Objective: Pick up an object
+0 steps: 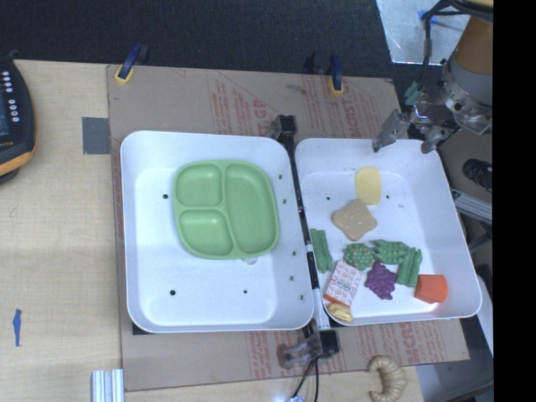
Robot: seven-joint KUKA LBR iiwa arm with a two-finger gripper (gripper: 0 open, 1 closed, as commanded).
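The hand (407,137) hangs wide open above the yellow block (368,184); it could slip off the smooth top.

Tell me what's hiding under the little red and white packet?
A yellow rim peeks out below the red and white packet in the right bin. The packet covers the rest, so I can't tell what it is.

Light wooden bench (59,258), brown cardboard sheet (209,107) on it, dark floor (209,15) behind, blue clamps (336,74).
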